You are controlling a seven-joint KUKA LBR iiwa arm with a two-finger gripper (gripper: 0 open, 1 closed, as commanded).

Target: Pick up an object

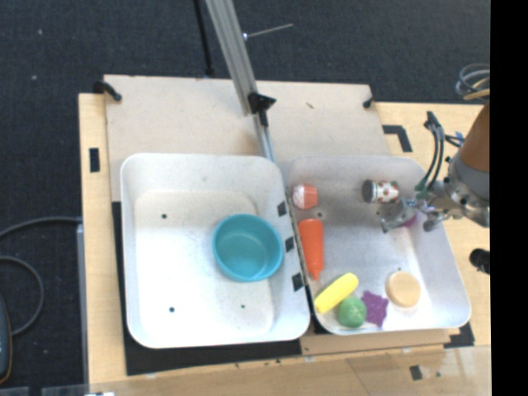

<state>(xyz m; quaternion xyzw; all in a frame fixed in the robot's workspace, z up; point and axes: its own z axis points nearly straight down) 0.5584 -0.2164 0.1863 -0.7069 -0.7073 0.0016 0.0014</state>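
A green ball [351, 312], a purple toy [376, 307], a yellow banana-like piece [336, 292] and a tan disc [403, 288] lie at the lower edge of the right bin [450, 258]. Above them are an orange carrot [311, 246], a small red-and-white ball [304, 195] and a little can [380, 191]. The hand [406, 219] hovers beside the can, its fingers apart, holding nothing. A blue bowl [247, 247] sits in the left bin [144, 221].
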